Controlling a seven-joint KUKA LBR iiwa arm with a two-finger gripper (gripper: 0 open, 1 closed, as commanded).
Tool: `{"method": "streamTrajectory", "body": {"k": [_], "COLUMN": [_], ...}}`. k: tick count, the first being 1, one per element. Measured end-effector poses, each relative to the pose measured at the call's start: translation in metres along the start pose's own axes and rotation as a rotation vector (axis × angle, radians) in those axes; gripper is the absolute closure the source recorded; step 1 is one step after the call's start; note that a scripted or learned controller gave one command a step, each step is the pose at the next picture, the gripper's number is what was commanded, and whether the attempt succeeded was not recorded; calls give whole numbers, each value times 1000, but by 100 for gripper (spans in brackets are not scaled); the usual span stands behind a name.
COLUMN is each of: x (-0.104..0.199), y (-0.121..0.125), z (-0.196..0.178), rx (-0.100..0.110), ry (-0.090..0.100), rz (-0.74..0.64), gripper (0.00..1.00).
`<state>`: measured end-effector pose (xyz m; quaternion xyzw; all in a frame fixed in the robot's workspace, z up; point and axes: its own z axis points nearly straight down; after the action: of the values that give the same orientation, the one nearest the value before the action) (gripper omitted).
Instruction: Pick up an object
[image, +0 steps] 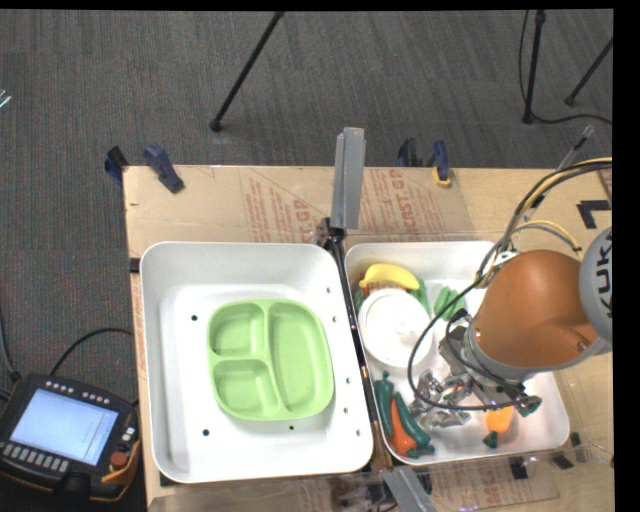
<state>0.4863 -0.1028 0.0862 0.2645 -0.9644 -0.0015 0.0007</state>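
At the right bin's (552, 428) near edge, the gripper (447, 393) hung low beside a carrot (401, 428) and an orange piece (497, 422); its grip could not be told. Farther back lay a white plate (396, 325) and banana (389, 276). The left bin (170, 300) held a green tray (270, 359).

Two bins stand side by side on the counter (250, 200): the left bin (160, 300) holds a divided plate (270, 360) in its middle. In the right bin (555, 425), a banana (390, 275) lies at the back, a round lid (395, 325) just before it, and a carrot (400, 430) at the front left corner. The arm (530, 310) hangs over this bin's right half.
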Motion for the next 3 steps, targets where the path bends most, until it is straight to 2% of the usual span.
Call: {"method": "streamTrajectory", "body": {"k": [1, 2, 3], "x": [-22, -22, -70], "y": [0, -1, -45], "z": [-1, -1, -1], "rx": [1, 4, 1], "ry": [-1, -2, -3], "rz": [91, 92, -43], "gripper": [100, 0, 0]}}
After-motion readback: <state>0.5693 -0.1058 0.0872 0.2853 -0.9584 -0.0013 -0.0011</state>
